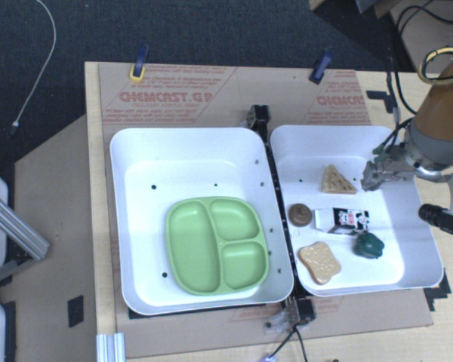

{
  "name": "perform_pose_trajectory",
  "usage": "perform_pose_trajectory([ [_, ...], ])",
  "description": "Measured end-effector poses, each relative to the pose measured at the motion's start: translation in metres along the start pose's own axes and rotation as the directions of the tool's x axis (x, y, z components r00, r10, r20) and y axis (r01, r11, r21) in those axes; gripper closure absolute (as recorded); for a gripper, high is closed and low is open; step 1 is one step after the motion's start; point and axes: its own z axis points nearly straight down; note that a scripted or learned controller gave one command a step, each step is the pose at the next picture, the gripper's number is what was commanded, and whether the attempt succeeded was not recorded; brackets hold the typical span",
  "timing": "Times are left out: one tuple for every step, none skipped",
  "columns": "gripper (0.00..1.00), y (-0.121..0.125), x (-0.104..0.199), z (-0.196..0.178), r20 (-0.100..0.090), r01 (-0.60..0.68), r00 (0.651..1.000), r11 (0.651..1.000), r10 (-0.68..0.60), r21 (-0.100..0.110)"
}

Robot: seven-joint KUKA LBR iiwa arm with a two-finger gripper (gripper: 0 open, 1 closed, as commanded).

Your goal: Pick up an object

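Note:
The right bin [317, 145] holds several small objects: a tan wedge [337, 180], a brown round piece [300, 216], a black-and-white packet [350, 219], a dark green lump [369, 245] and a tan toast slice [319, 262]. My gripper [374, 175] hangs over the right bin's upper right part, just right of the tan wedge. Nothing shows between it and the bin floor. The arm's orange band [443, 111] sits above it at the right edge.
The left bin [136, 157] holds a green three-compartment plate [216, 244]. Both bins rest on a cardboard-covered board [181, 96] fixed with blue clamps [140, 62]. A black clip [258, 115] joins the bins at the back.

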Motion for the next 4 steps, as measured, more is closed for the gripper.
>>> perform_pose_trajectory([
  [1.0, 0.001, -0.004, -0.044, 0.001, 0.0, 1.0, 1.0, 0.0, -0.001],
  [1.0, 0.003, -0.005, -0.098, 0.001, 0.0, 1.0, 1.0, 0.0, -0.003],
  [1.0, 0.003, 0.054, -0.089, -0.005, 0.005, 1.0, 1.0, -0.005, 0.007],
  [1.0, 0.001, 0.105, -0.078, -0.005, 0.005, 1.0, 1.0, -0.005, 0.008],
])
